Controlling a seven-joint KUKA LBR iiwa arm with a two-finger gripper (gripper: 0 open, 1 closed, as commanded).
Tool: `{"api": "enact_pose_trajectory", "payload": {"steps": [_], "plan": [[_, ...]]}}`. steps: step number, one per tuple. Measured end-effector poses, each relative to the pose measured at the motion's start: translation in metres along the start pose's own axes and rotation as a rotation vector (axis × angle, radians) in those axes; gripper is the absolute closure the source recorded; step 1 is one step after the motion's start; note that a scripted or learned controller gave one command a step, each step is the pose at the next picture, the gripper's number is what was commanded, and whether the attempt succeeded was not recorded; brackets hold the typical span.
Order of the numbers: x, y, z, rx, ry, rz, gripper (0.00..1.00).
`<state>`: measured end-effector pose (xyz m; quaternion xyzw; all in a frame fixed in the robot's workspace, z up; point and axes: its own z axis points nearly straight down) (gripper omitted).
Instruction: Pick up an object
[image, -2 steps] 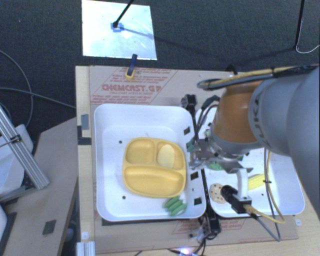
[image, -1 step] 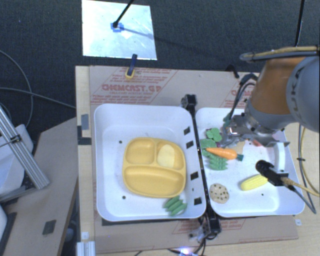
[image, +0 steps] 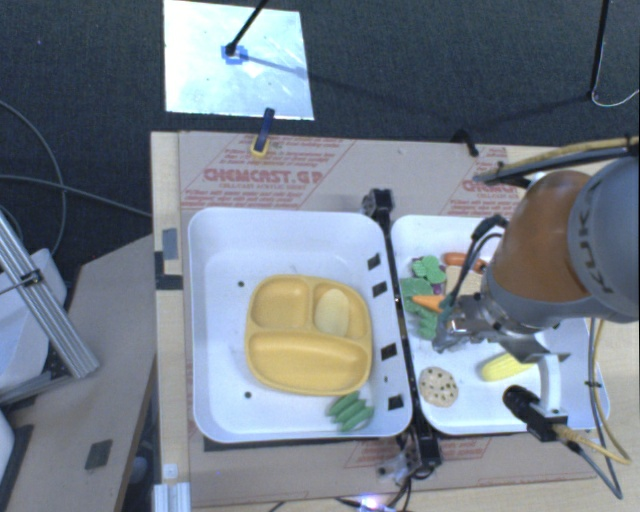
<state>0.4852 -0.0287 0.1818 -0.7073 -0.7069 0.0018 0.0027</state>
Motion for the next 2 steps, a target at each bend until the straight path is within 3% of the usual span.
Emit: {"api": "enact_pose_trajectory", "payload": {"steps": [1, 2], "plan": [[0.0761, 0.0013, -0.0022, -0.007, 0.003, -0.013, 1.0], [0.0708, 0.0015, -0.0024, -0.007, -0.001, -0.003, 0.0]]}}
